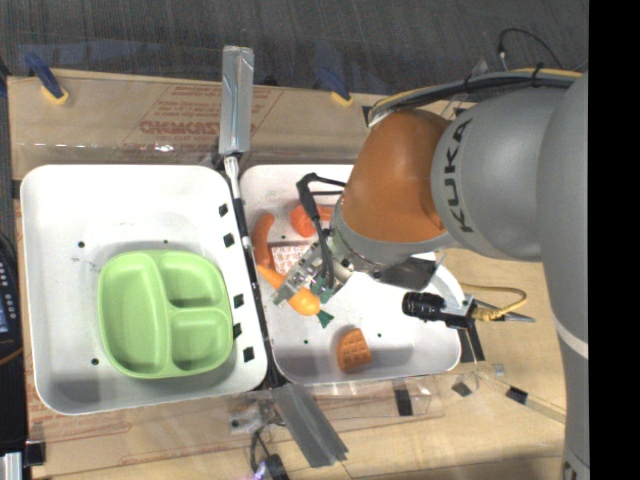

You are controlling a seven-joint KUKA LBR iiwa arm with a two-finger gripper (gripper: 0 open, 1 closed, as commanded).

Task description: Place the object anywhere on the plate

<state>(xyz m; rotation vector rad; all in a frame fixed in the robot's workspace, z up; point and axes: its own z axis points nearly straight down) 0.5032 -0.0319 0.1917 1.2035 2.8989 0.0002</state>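
Reaching into the right bin (420, 353), the fingers (300, 290) sit low among a cluster of toy food, and from this slant I cannot tell whether they are apart or together. Just beside them lies a small orange carrot-like piece (305, 304) with a green tip, touching or nearly touching the metal of the tool. A long, smooth orange sausage shape (263, 238) lies just to their left along the bin's wall, and a flat pinkish checkered piece (287, 259) lies between the two. A red-orange rounded piece (303, 218) rests beyond them, partly hidden by the wrist. Well apart, toward the bin's near edge, sits a brown waffle-textured piece (352, 349), rounded and ridged.

Above the fingers bulges the glossy orange band (395, 183) of the grey arm (510, 168), with a black cable looping off it.

The plate (165, 315), a pale green, matte plastic tray with three rounded compartments, lies in the left bin (60, 218), a shallow white tub. Both bins rest on a brown cardboard-covered worktop (170, 113).
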